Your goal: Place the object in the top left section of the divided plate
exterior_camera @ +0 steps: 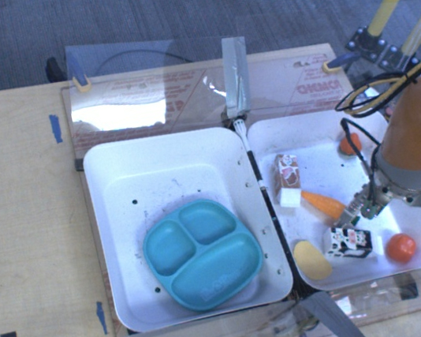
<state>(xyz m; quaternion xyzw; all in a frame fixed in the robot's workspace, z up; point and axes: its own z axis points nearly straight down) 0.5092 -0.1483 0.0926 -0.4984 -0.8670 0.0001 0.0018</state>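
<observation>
a: start at the left. what's in the left bin (111, 220)?

b: one teal divided plate (202, 253), three sections, sitting toward the bin's near edge. nothing lies in any section, so the top left one is unfilled.

a: and the right bin (314, 142)?

b: counting across: one yellow rounded piece (312, 260) at the near left corner, one small carton (288, 179) up the left side, one orange carrot-like piece (323, 203) in the middle, one black-and-white patterned packet (349, 242) toward the near edge, one orange bit (348, 145) at the far side, one red ball (400, 248) at the near right corner. six things.

a: which is the object?

b: the task doesn't say. the gripper (355, 211) hangs between the carrot piece and the packet, so i'd guess one of those.

a: how would they handle?

b: both look light. the carrot seems stiff, smooth, likely to roll; take it across the thick middle. the packet looks flat, so pinch its long edges.

a: the tool?

b: i can't tell how it stands, and i see nothing in it.
</observation>
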